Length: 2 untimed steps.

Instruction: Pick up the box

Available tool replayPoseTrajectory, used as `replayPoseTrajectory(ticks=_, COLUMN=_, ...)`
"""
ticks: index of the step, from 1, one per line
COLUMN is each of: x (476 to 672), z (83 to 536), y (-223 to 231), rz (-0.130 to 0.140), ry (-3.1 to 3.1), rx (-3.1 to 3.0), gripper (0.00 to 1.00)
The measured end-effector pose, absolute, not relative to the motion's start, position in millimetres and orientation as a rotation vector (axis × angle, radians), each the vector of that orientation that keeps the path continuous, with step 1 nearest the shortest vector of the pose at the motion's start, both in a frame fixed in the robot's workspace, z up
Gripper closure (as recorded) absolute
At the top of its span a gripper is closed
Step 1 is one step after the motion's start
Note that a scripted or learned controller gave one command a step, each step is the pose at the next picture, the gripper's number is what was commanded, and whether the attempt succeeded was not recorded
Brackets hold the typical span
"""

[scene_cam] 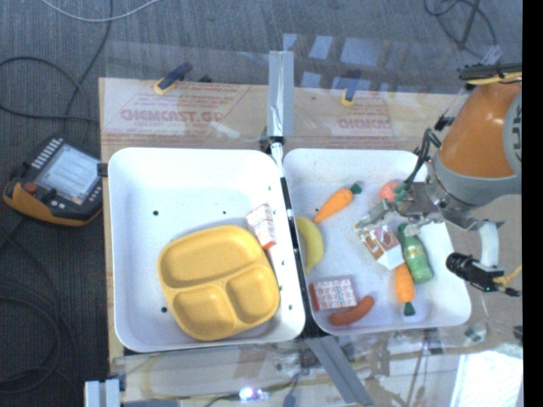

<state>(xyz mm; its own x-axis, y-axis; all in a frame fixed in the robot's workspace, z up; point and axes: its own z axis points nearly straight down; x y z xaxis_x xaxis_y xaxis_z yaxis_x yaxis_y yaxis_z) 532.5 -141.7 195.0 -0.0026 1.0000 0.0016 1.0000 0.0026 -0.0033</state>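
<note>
At the left of the frame, a yellow plastic three-compartment tray (220, 280) lies in the lower half of the left white bin (136, 185), with a small white-and-red carton (262, 225) leaning at the tray's upper right edge against the dividing wall between the bins. Just across that wall, at the left edge of the right white bin (356, 164), sits a yellow banana (311, 241); an orange toy carrot (337, 202) points up and right above it. In the lower middle of the frame, at the near edge of the right bin, lies the task's object: a small flat red-and-white printed cardboard box (333, 293), face up, touching a red sausage-shaped toy (352, 311) at its lower right corner.

The box looks light, stiff and thin, so a hold across its two short edges seems the safest option; a firm squeeze could dent the card, and the sausage beside it could crowd one finger.

Farther right, the grey two-finger gripper (399, 214) hangs over a crinkled clear-and-brown snack packet (380, 241), a green plastic bottle (416, 258) and a second small orange carrot (405, 285), well apart from the box. Whether the claw is spread or closed cannot be made out.
</note>
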Motion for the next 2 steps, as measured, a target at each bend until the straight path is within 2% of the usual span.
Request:
replayPoseTrajectory(ticks=1, x=483.2, z=96.2, y=-100.4, rz=0.001, ry=-2.277, rx=-2.159, gripper=0.00)
replayPoseTrajectory(ticks=2, x=483.1, z=96.0, y=-100.5, rz=0.002, ry=-2.276, rx=-2.159, gripper=0.00)
